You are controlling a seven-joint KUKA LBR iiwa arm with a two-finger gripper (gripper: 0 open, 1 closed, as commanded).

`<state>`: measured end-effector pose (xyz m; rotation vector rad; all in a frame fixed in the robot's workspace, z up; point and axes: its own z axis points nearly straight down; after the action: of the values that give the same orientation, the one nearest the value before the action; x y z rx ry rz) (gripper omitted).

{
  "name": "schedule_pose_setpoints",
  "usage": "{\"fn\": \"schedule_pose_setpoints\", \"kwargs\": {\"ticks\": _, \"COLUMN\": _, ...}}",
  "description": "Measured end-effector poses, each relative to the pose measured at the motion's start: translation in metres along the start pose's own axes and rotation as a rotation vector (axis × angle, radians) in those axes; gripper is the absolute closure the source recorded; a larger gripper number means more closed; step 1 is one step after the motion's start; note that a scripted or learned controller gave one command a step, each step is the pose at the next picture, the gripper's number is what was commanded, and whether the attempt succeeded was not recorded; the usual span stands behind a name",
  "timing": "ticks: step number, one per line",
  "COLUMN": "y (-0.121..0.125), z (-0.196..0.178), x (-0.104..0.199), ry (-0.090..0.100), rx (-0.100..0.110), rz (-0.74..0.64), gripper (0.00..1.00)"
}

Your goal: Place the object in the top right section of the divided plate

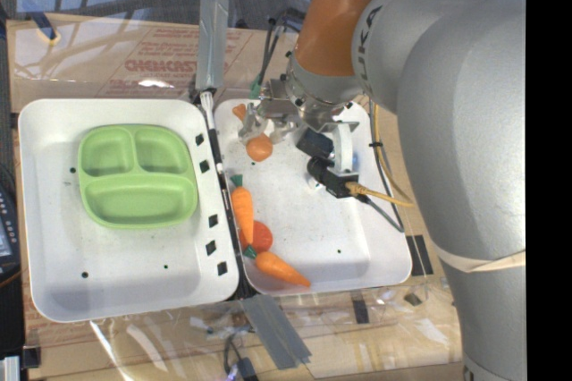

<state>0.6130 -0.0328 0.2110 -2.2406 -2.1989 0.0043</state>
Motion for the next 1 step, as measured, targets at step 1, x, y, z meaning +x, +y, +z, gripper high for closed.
{"fn": "schedule_pose_setpoints", "kwargs": {"ticks": 1, "y": -0.0724, "z": -0.0523, "x": 0.0226, "ry": 0.0, "rx": 0.001, "rz": 0.069, "gripper": 1.0}}
